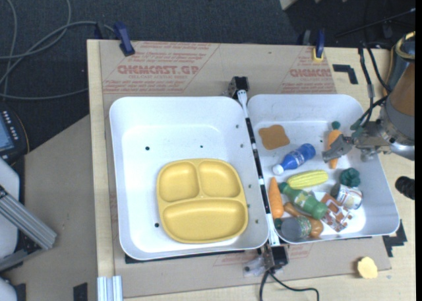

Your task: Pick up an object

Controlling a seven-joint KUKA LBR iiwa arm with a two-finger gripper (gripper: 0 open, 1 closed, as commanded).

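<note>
Camera view | step: hand (pixel 343 150) beside small carrot (pixel 333 142) in right bin (pixel 379 224) | finger state: cannot tell | next: descend, grip.

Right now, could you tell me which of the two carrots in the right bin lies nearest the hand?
The small carrot by the hand; the other, longer carrot lies along the bin's left wall.

Two white bins (pixel 125 161); one yellow tray (pixel 201 200); two carrots (pixel 276 199).

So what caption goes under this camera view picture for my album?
Robot arm's end effector reaches over the right bin of toy food, beside a small carrot; yellow tray sits in the left bin.
</note>
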